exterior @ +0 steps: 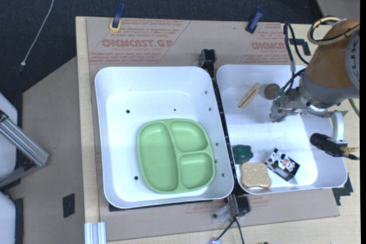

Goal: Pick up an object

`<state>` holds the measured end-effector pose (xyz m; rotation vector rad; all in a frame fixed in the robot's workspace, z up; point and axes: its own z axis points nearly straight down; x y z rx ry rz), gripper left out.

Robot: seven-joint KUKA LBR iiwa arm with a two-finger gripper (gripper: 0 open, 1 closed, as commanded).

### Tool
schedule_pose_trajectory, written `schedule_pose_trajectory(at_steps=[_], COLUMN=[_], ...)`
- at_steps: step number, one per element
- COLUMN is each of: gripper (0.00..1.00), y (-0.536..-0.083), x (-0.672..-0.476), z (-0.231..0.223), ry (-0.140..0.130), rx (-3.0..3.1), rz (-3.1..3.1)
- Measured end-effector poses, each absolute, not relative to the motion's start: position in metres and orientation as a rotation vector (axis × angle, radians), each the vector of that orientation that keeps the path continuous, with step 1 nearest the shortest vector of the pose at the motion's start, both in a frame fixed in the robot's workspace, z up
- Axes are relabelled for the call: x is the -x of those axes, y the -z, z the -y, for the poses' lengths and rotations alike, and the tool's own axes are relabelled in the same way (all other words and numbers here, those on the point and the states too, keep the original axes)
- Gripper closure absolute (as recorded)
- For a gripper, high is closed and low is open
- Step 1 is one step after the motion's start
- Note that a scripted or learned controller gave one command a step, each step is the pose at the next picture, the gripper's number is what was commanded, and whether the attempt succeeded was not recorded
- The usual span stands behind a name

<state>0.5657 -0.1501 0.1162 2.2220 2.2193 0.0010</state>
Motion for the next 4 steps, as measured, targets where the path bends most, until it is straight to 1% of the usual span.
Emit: schedule_pose_trajectory(at_steps=[1,2,3,4], gripper=[1.00,1.00,1.00,1.00], y=[-0.173,-0.217,-0.269,-0.270], x=[-0.564,-0.560,-0.562,-0.556], z=[0.140,0.140,0.141,0.087], ry=[-0.005,-0.004,-0.006,-0.001], rx=[-2.216,-2.216,-2.215,-2.217], rz=[-2.219,-2.219,-2.218,-2.229])
